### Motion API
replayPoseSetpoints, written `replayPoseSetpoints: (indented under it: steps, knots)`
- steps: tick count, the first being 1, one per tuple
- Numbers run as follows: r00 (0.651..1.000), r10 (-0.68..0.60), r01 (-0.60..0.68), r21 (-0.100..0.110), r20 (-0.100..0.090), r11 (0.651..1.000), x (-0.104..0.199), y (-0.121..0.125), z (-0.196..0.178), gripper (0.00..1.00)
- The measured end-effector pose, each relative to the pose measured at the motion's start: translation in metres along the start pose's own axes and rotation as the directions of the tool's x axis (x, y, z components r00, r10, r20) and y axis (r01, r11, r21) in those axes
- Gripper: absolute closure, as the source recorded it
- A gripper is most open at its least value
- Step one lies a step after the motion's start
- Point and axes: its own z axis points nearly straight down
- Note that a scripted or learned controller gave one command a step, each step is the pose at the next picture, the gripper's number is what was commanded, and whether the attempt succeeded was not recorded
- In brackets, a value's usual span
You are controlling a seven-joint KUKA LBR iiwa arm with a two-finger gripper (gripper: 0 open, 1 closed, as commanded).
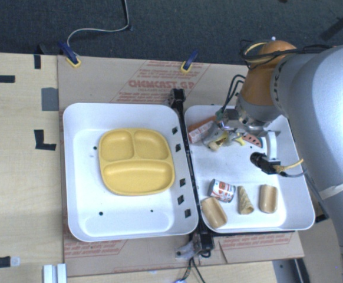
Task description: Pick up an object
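The left white bin [83, 175] holds a yellow divided plastic tray [137, 161]. In the right white bin [295, 214], the gripper [227, 128] sits low over a small pile of packets [210, 133] at the far end; jaw state cannot be determined. Judged step: grasp attempt. The next move requires a lift to verify the hold.

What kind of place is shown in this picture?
Probably a robotics lab test bench: two white bins clamped on cardboard, a grey arm reaching in, and toy food beside a yellow divided plate.
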Motion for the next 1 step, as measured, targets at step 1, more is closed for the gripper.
replayPoseSetpoints:
  steps: [1]
  knots:
    - [1.000,0.000,0.000,-0.007,0.000,1.000,0.0434,0.0130,-0.1121,1.00]
